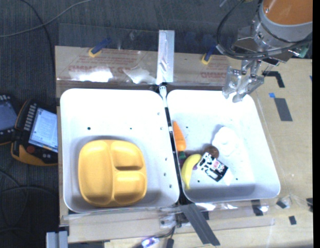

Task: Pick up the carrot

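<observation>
Hand [242,88] hangs over the upper right bin's [258,119] far rim, fingers slightly parted, nothing between them. The carrot [178,136] lies lower down against that bin's left wall, just above a banana [189,169]. A yellow tray [112,171] sits in the left bin [77,107].

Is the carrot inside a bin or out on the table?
Inside. The carrot lies in the right bin, against its left wall, just above the banana.
</observation>
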Controlling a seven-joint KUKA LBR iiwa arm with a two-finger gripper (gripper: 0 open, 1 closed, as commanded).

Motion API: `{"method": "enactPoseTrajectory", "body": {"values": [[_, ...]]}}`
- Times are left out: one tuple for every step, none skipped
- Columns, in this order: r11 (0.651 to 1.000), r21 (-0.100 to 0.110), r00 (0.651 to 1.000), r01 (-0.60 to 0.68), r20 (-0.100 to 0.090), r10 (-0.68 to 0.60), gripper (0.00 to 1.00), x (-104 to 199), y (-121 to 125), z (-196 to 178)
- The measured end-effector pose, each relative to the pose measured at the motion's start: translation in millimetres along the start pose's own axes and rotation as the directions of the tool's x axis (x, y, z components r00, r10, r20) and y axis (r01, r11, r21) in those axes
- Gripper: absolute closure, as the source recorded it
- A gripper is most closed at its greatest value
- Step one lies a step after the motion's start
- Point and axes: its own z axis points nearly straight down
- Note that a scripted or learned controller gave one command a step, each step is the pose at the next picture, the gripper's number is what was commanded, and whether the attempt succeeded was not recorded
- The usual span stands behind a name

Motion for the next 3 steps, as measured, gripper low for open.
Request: {"method": "enactPoseTrajectory", "body": {"values": [[0.999,-0.004,0.999,-0.034,-0.004,0.034,1.0,-20.2,84.1,126.2],[0.999,-0.004,0.999,-0.035,-0.003,0.035,0.0,-20.3,84.0,126.1],[0.991,-0.006,0.991,0.133,-0.004,-0.133,0.0,-24.1,90.3,222.5]]}}
